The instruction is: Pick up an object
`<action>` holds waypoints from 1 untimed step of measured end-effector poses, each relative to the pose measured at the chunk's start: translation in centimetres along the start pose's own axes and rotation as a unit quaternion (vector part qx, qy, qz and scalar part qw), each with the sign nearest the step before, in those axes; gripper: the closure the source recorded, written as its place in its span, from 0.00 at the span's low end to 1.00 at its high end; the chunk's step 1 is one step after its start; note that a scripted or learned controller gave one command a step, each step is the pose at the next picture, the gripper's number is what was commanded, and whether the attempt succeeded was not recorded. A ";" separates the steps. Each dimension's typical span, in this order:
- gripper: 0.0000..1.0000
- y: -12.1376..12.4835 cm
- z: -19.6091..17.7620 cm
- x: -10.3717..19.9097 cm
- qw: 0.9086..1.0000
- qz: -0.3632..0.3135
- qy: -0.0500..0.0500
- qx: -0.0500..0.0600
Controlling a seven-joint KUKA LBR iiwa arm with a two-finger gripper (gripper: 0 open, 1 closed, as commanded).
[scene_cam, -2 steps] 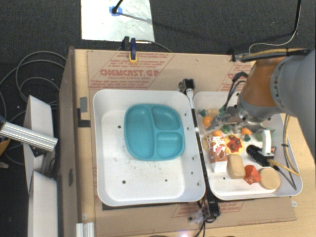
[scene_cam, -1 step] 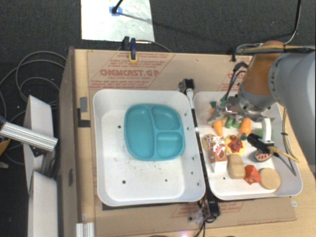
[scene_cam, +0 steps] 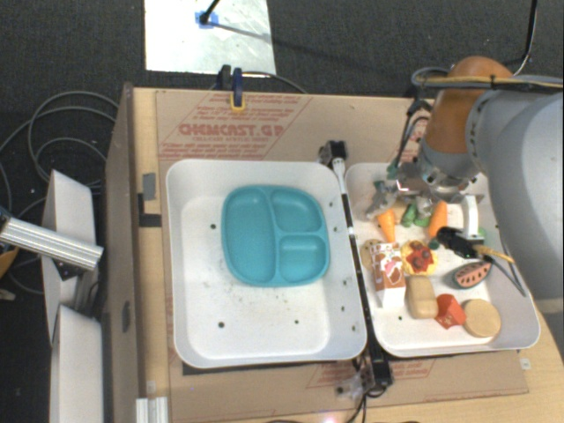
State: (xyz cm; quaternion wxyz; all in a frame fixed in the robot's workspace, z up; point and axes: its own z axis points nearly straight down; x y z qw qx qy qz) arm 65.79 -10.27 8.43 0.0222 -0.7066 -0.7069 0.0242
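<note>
Arm (scene_cam: 493, 122) reaches in from the right, wrist low over the far end of the right bin (scene_cam: 529, 324). Gripper (scene_cam: 397, 192) sits down among the clutter there; can't tell how its fingers stand. Just beside it: an orange carrot-shaped piece (scene_cam: 387, 226) and a small green bit (scene_cam: 410, 216). Nearer the front of the same bin: a red-and-yellow toy (scene_cam: 419, 256), a tan block (scene_cam: 421, 296), a red piece (scene_cam: 448, 310), a round tan disc (scene_cam: 481, 318), a watermelon-slice toy (scene_cam: 470, 274). Left bin (scene_cam: 189, 324) carries a teal divided plate (scene_cam: 274, 235), lying flat. Both bins rest on the bench (scene_cam: 229, 122).
</note>
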 end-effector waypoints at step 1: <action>1.00 -0.3 -0.9 -0.2 1.000 0.000 0.000 0.004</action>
